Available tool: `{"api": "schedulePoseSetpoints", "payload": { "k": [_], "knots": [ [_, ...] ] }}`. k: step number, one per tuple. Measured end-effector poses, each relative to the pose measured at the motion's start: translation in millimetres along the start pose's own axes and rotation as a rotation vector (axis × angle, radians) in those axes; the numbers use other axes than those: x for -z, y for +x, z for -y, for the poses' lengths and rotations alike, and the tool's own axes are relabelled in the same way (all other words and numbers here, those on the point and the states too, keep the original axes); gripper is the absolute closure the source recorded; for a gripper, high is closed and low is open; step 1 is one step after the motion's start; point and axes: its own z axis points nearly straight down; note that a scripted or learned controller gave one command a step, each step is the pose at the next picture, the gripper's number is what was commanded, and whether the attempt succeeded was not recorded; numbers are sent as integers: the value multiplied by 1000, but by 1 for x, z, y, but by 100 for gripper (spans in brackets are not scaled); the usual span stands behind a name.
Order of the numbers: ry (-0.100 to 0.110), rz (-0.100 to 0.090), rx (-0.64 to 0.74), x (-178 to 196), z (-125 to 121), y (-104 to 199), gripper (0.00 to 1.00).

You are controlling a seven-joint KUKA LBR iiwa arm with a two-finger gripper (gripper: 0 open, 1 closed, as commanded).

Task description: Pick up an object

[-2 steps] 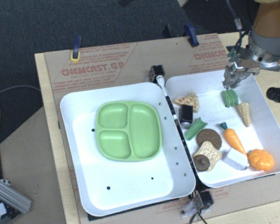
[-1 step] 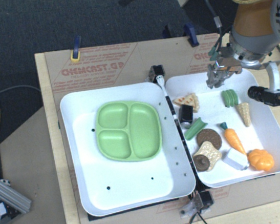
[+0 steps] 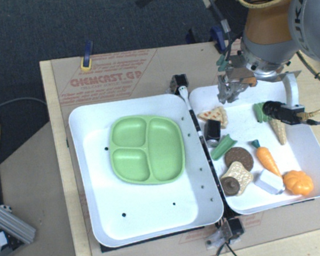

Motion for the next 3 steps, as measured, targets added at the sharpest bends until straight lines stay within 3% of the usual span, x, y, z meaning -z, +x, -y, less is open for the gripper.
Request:
{"api": "schedulePoseSetpoints", "payload": {
  "k": [1, 2, 3],
  "knots": [
    [4, -1, 0, -12, 9, 62, 100],
    [-2, 1, -2, -5, 7, 94, 100],
    [-1, 3, -6, -7, 6, 93, 100]
  ]
}}
